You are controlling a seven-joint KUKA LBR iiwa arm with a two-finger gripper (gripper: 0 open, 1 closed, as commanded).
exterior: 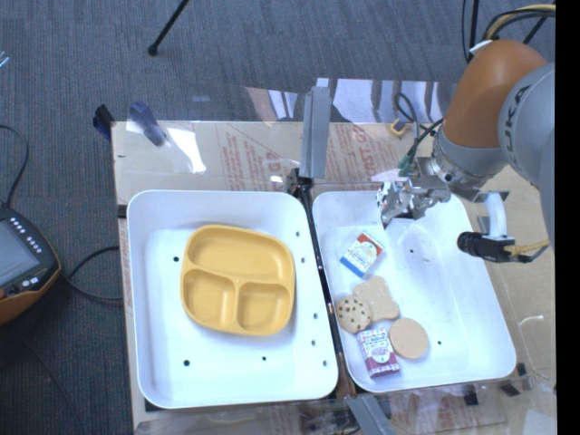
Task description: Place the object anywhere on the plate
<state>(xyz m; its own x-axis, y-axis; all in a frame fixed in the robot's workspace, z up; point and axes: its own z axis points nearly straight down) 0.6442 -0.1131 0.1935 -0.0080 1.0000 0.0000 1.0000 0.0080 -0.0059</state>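
Note:
A yellow three-compartment plate point(238, 277) lies in the left bin point(159, 234) with nothing on it. In the right bin point(453, 288) lie a small blue and white carton point(362, 253), a toast-shaped piece point(376, 298), a chocolate-chip cookie point(352, 314), a round tan cookie point(409, 338) and a red packet point(378, 352). My gripper point(400, 202) hangs over the far left part of the right bin, above and a little right of the carton. Nothing shows between its fingers.
A metal divider post point(314, 139) stands at the back between the bins. A black cable and connector point(485, 243) hang at the right bin's right side. A teach pendant point(18, 261) lies on the floor at far left.

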